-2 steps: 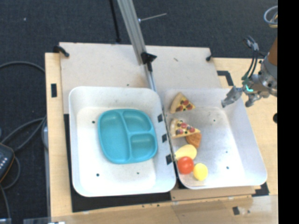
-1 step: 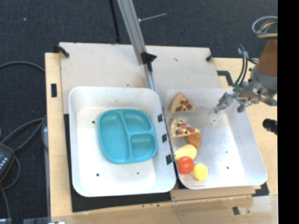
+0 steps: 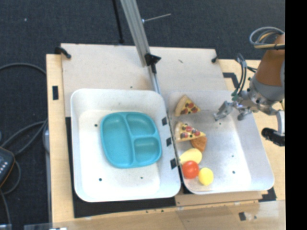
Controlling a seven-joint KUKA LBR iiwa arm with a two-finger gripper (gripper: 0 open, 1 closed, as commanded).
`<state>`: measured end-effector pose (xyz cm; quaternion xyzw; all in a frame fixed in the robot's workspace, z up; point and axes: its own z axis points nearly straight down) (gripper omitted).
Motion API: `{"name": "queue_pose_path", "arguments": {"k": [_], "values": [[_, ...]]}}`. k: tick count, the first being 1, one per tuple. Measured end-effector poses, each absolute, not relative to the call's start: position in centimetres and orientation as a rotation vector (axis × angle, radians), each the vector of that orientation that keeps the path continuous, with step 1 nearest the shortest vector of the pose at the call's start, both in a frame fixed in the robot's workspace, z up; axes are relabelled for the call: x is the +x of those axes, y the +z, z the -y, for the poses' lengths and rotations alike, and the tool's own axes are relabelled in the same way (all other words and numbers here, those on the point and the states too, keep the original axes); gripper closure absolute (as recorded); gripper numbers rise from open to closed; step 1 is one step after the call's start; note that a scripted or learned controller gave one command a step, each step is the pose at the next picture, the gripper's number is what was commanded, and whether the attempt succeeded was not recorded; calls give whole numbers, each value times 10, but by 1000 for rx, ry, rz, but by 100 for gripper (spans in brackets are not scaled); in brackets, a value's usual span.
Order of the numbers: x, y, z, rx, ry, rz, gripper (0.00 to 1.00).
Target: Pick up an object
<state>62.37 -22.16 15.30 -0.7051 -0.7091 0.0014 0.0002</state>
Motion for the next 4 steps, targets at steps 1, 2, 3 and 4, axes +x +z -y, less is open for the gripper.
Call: {"name": "queue_pose_path", "arguments": {"k": [1,2,3,4], "values": [[623,101,222,-2217,6,2224,0],[625,116,224,-2221,0,2232,100],[625,177,218,-2222,-6,2231,100],[631,242,217,-2223,-6,2232,100]]}}
